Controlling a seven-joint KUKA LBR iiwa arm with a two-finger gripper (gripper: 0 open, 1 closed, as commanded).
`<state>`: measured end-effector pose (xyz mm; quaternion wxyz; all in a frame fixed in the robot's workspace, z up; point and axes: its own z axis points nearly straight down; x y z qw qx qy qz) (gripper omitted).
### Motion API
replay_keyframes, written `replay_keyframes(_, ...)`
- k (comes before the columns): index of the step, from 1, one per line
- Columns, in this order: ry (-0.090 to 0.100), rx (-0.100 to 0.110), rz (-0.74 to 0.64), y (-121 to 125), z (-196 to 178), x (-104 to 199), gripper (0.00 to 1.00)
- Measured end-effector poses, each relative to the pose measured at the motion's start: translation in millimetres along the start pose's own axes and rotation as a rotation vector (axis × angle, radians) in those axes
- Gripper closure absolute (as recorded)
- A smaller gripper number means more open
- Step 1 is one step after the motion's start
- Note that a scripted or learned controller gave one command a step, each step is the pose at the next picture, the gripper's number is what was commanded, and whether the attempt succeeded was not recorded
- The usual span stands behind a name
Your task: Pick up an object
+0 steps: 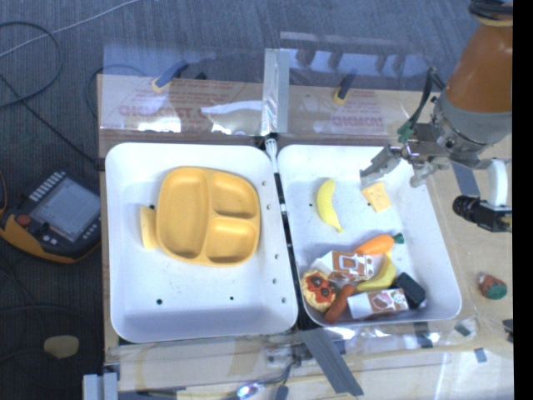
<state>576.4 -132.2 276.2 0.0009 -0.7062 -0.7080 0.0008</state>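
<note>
nearest me, toys [362,283] pile in the right bin's [433,223] low corner, likely slid together. banana [328,204] and cheese slice [376,197] lie apart, easier targets. my gripper [398,163] hovers above the cheese; grip state i cannot tell.

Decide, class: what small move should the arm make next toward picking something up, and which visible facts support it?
Probably a short descent onto the yellow cheese slice. The gripper hovers over the right bin close above that slice, which lies apart from the banana and the crowded pile, so it seems the easiest target.
</note>
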Motion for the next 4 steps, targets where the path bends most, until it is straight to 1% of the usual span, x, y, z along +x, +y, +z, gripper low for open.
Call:
replay_keyframes(1, -0.001, 0.001, -0.023, 34, 100, 23, 0.0)
replay_keyframes(2, -0.004, -0.013, -0.058, 54, 187, 28, 0.0)
replay_keyframes(3, -0.002, -0.017, -0.057, 56, 175, 28, 1.0)
replay_keyframes(4, -0.002, -0.001, 0.032, 70, 93, 64, 1.0)
